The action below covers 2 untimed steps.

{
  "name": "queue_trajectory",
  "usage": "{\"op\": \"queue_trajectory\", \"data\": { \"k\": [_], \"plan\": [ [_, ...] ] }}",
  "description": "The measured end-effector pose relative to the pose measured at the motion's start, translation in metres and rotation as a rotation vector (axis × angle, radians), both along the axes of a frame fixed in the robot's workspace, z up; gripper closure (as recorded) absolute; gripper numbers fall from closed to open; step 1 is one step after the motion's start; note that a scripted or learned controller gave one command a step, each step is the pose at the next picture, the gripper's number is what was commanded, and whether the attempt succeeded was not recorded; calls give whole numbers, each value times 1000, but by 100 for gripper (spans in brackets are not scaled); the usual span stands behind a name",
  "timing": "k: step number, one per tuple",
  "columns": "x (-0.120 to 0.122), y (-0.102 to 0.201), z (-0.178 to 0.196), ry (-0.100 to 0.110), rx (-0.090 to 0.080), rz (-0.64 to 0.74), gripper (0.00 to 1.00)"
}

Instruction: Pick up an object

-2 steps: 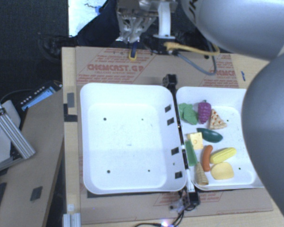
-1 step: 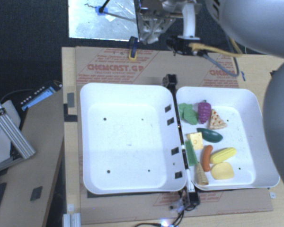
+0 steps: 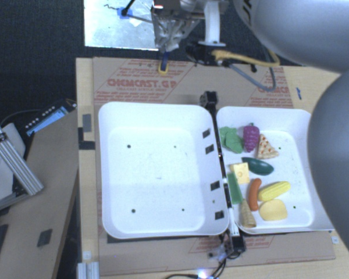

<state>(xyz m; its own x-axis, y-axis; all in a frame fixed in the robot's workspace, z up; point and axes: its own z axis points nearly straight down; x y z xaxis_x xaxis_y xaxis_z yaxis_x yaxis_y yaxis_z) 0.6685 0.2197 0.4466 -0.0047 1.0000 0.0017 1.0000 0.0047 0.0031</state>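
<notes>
The right white bin (image 3: 299, 121) holds several toy foods. Among them are a green leafy piece (image 3: 231, 139), a purple grape bunch (image 3: 251, 137), a pizza slice (image 3: 267, 148), a yellow cheese block (image 3: 241, 172), a dark green vegetable (image 3: 259, 167), an orange sausage (image 3: 254, 193), a corn cob (image 3: 274, 190) and a pale yellow lump (image 3: 273, 211). My gripper (image 3: 165, 46) hangs high at the top of the view, beyond the far edge of the left bin (image 3: 113, 112). Its fingers taper to a point, shut, with nothing between them.
The bins sit on a cardboard sheet (image 3: 139, 80). A small yellow item (image 3: 163, 68) lies on it under the gripper. Cables (image 3: 244, 63) trail at the back right. A black divider with clips (image 3: 216, 156) joins the bins. Metal rails (image 3: 11, 161) stand at left.
</notes>
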Motion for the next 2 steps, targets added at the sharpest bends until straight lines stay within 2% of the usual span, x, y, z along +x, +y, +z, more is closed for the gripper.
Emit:
{"op": "queue_trajectory", "data": {
  "k": [1,2],
  "plan": [
    [0,15,11,-1,0,0,100],
    [0,-35,-9,4,-3,-6,100]
  ]
}}
